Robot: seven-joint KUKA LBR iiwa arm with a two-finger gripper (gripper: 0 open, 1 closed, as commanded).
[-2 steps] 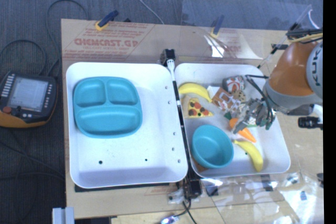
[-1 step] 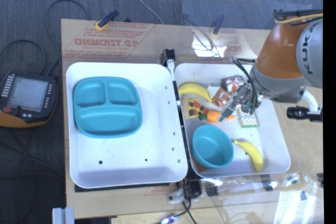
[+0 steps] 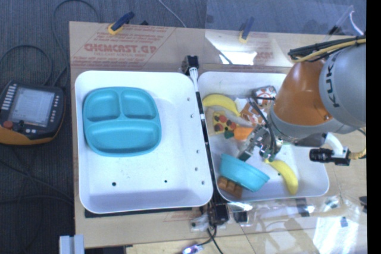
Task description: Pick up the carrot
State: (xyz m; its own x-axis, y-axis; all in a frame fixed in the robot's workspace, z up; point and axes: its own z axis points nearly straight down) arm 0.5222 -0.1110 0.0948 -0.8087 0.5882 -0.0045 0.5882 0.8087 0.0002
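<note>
The metal gripper (image 3: 257, 146) hangs low in the right bin (image 3: 309, 190), its claw too blurred to tell whether apart or together. The carrot (image 3: 242, 133), a small smooth orange stub, lies just left of it, nearly touching. Near the gripper are a glossy blue bowl (image 3: 243, 173) and a curved yellow banana (image 3: 286, 174). A moulded blue divided tray (image 3: 122, 120) sits in the left bin (image 3: 178, 187).
</note>
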